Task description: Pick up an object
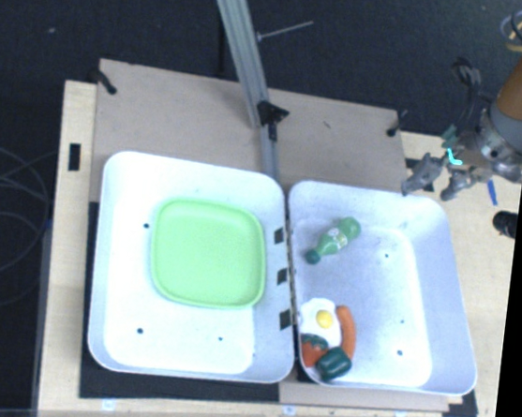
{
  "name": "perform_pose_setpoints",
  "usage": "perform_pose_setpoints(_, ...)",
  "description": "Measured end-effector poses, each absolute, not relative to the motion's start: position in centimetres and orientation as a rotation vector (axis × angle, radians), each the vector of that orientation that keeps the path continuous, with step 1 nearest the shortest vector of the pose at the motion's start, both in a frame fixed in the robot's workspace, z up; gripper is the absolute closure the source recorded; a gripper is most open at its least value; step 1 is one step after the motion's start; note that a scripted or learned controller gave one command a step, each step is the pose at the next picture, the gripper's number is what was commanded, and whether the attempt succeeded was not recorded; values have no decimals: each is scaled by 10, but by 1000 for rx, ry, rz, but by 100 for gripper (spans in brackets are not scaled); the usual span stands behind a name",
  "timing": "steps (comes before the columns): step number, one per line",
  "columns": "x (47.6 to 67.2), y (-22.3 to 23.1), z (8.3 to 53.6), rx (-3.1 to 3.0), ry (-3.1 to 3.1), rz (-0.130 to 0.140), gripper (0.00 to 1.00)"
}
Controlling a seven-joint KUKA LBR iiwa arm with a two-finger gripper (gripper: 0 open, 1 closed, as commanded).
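Observation:
In the right bin, a small green bottle lies tilted near the upper left. A small plate of toy food with a fried egg, an orange carrot and a green piece sits at the bin's lower left corner. The left bin holds a light green square plate. My gripper hangs above the right bin's upper right corner, apart from every object, open, with nothing between its two fingers.
A grey slanted pole runs from the top down to the gap between the bins. The left bin has bare white floor around the plate. Brown board lies behind both bins.

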State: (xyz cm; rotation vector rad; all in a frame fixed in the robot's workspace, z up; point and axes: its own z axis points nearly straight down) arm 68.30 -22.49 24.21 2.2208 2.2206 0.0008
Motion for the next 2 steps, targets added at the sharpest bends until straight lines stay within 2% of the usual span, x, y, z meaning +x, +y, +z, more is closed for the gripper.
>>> perform_pose_setpoints(1, 683, -225, 242, 2221, 2221, 1, 0)
perform_pose_setpoints(2, 679, -222, 199, 2223, 2223, -3, 0)
